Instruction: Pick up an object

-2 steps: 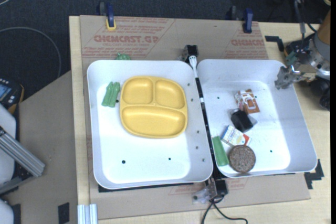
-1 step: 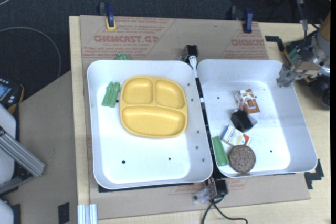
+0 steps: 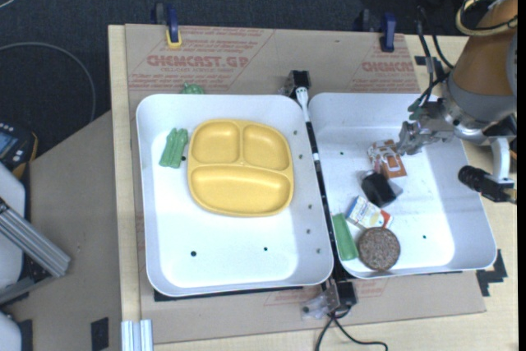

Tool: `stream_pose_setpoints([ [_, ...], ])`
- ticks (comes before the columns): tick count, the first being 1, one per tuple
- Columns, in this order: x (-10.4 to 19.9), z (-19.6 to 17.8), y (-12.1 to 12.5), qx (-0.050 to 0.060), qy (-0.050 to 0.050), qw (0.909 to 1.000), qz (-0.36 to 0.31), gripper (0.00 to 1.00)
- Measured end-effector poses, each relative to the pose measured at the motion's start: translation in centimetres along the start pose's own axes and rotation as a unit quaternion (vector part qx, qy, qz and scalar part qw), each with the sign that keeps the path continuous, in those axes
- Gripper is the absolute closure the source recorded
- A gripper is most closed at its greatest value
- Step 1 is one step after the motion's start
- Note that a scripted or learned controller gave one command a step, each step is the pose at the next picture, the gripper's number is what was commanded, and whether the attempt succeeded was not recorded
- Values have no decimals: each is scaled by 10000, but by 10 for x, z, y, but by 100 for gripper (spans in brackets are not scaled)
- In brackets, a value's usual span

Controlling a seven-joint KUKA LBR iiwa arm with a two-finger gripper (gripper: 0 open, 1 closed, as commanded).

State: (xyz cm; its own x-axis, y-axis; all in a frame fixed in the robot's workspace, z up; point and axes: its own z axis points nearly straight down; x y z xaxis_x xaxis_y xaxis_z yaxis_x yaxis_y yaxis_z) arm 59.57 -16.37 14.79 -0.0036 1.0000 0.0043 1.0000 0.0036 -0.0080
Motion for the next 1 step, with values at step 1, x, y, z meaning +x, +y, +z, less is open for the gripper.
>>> stream_pose_setpoints([
  [1,-3,-16,2,-52,-27,10000,8,100],
])
